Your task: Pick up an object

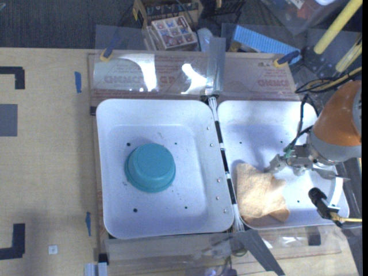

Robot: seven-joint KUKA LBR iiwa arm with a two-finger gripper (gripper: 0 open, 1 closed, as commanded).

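So the tan cloth (261,195) sits crumpled in the right bin (253,119), bunched against the wall it shares with the left bin (115,125). The gripper (283,163) hovers just beside the cloth's upper right corner — can't tell its state from here. Cloth looks light, soft, floppy — I'd pinch a raised fold near the cloth's middle. The teal bowl (150,167) looks stiffer, slippery.

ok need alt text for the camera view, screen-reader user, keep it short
Seen from above, a grey and orange robot arm reaches from the right into the right white bin, its gripper just at the upper right edge of a crumpled tan cloth. The left white bin holds an upside-down teal bowl.
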